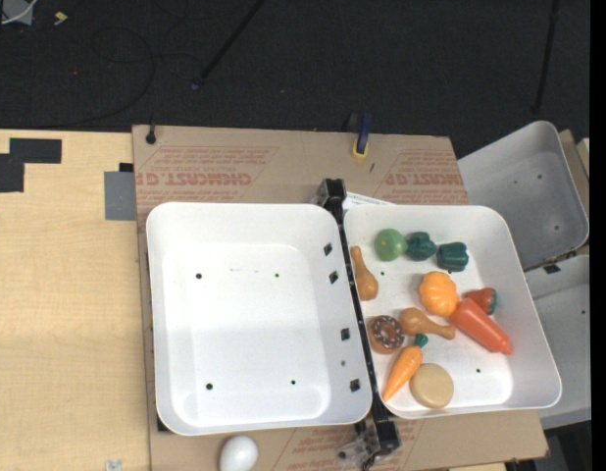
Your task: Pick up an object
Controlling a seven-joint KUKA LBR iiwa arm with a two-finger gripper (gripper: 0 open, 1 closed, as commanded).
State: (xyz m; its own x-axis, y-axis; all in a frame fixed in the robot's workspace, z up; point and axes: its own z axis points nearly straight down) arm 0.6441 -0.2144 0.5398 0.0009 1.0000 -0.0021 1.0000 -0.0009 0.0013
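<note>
Camera view: toy foods, among them a carrot (pixel 402 372), a donut (pixel 386 333) and a pumpkin (pixel 438 293), all lie in the right bin (pixel 524 263). Nothing is lifted; probably the pick has not begun. Jaws' state: cannot tell.

1 camera looks down from above the bench (pixel 68 292) at a slant, facing toward its far edge, where dark floor shows beyond. It sits far enough back to take in both white bins whole: the left bin (pixel 176 361) and the right bin (pixel 514 263), side by side.
</note>
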